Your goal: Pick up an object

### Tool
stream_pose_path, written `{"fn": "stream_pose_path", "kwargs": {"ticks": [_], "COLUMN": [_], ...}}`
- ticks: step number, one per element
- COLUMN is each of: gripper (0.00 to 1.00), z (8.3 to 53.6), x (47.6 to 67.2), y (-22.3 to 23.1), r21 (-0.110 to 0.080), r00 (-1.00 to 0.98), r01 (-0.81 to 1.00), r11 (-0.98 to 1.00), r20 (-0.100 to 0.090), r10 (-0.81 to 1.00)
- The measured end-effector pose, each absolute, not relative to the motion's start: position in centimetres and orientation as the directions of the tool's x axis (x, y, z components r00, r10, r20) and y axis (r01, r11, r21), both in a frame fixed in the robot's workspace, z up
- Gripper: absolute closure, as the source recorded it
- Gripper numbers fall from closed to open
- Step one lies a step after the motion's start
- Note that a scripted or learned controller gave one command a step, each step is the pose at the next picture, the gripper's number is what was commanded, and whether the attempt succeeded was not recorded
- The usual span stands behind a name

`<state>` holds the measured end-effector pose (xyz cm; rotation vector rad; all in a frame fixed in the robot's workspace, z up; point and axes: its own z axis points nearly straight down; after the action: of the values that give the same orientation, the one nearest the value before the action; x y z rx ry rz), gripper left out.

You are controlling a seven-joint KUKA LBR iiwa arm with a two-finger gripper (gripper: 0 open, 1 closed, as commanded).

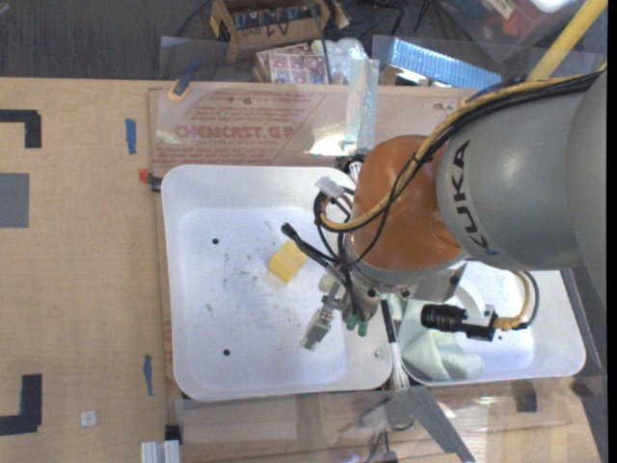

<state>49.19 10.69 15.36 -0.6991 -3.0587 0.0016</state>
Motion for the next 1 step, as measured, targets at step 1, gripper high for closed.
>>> {"fn": "stream_pose_path", "kwargs": {"ticks": [1], "gripper": [0.00], "z": [20.43], "x": [50.22], "y": [14.11], "r21": [0.002], "r00": [-0.975], "r01": [0.221], "r11": [0.975], "r20": [-0.003], "r10": [0.221]}}
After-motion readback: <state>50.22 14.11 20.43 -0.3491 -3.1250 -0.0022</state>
